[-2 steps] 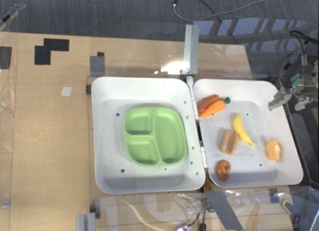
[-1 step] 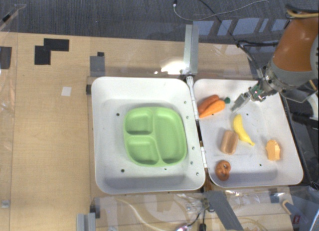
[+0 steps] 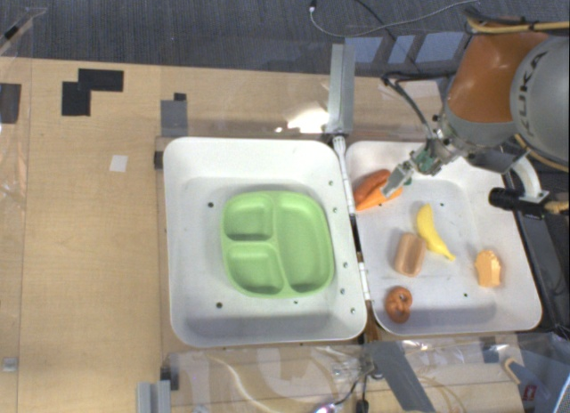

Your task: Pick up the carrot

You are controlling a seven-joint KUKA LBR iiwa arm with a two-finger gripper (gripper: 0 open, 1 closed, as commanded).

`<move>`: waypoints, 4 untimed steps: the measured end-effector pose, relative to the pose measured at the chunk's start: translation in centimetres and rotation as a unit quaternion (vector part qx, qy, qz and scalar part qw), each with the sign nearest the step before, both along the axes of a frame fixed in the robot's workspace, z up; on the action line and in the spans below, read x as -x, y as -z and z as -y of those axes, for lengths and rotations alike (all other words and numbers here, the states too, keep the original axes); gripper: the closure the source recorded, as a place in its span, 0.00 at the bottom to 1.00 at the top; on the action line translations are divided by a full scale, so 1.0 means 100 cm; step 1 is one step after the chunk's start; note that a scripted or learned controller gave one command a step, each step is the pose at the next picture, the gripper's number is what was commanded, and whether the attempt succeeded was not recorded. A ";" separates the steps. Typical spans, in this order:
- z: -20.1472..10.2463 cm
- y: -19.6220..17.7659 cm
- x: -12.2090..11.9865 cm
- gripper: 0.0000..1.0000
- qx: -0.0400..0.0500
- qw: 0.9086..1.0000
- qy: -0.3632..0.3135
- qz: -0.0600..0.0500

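Camera view: carrot (image 3: 371,189) at hand (image 3: 398,179).

Grey arm (image 3: 543,91) with an orange band (image 3: 485,77), black cable, and pale greenish fingers (image 3: 398,176).

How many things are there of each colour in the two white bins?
Orange: 2, the carrot and a chunk
Yellow: 1, the banana
Tan: 1, a small roll
Red: 1, the apple
Green: 1, the divided plate
Total: 6
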State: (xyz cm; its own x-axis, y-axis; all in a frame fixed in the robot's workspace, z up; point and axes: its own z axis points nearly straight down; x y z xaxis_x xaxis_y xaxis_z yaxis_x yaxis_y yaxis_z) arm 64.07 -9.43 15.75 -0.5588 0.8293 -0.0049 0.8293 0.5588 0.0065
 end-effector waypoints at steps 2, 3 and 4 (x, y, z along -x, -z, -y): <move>0.007 0.067 -0.011 0.00 0.006 0.986 -0.168 0.002; 0.039 -0.009 0.026 0.00 0.001 0.996 -0.087 0.001; 0.067 -0.059 0.055 0.00 0.001 0.998 -0.060 0.001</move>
State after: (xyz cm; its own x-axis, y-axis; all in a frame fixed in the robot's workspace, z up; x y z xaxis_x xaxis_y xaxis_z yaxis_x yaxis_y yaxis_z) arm 58.61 -16.09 21.62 -0.6547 0.7559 -0.0078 0.7558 0.6547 0.0057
